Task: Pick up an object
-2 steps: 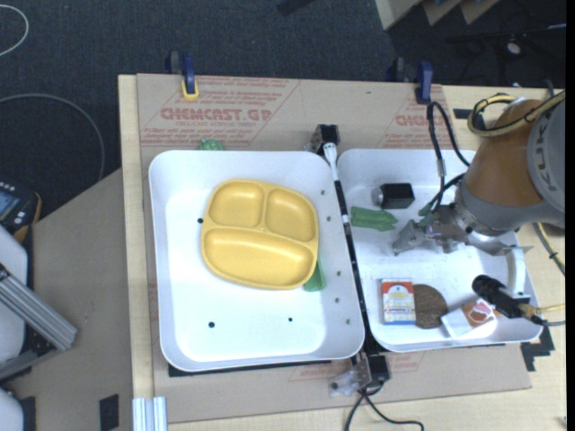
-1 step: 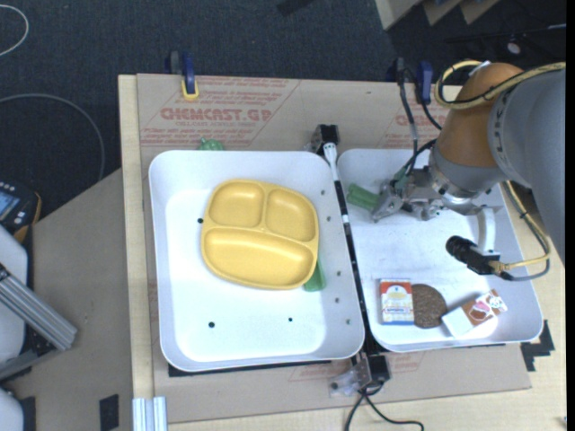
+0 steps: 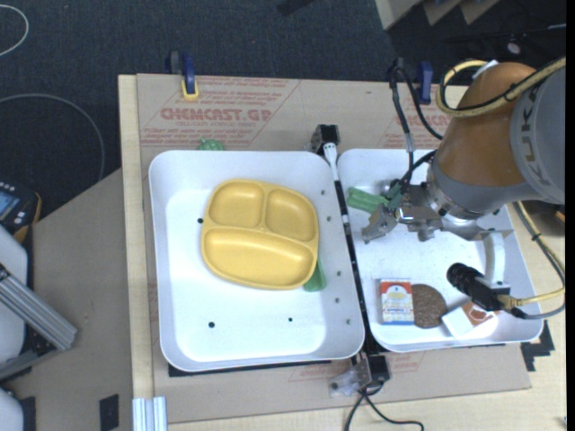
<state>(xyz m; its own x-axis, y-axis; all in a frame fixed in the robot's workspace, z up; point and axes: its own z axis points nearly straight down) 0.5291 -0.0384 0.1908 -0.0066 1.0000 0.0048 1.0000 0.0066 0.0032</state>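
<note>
The tool (image 3: 382,218) hovered in the right bin (image 3: 431,338), near its left wall; whether it was spread could not be determined. A green object (image 3: 363,199) lay just beside it, toward the bin's far-left corner.

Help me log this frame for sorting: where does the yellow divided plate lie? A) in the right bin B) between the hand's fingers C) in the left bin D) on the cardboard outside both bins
C: the yellow divided plate rests flat inside the left bin, while the hand is over the right bin.
</note>
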